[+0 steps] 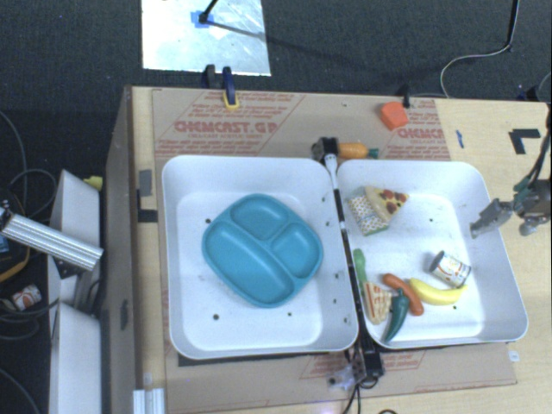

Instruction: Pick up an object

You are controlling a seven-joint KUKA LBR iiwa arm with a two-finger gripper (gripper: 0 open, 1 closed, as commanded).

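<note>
White plastic bins sit side by side on the bench. Camera view: the left bin (185,231) holds a blue divided plate (261,248). The right bin (483,257) holds a pizza slice (387,200), a patterned block (366,215), a small can (450,269), a banana (438,292), a red sausage (404,293), a green pepper (397,316) and a sandwich wedge (376,300). The gripper (509,215) hangs over the right bin's right rim, apart from all items; finger state cannot be told.

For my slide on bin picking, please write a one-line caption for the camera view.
Gripper at the right bin's right rim; banana, can and pizza slice inside; blue divided plate in left bin.
</note>
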